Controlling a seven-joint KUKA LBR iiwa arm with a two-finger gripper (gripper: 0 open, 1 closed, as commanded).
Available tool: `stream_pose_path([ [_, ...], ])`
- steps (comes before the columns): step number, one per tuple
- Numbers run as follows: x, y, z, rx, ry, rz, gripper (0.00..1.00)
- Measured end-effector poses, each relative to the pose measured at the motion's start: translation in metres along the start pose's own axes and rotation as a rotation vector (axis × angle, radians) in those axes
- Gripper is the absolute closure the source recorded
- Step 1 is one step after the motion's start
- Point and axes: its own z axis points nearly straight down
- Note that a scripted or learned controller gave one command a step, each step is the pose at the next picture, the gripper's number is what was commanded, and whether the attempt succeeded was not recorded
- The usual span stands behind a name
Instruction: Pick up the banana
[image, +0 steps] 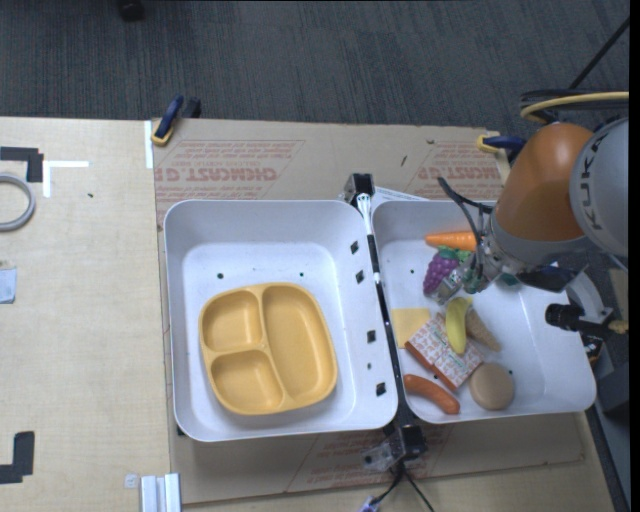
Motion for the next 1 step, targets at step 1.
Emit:
stream_pose_path([
  [1,0.0002,-0.0001,0.0004,0.001,0.001,-0.001,0.00],
])
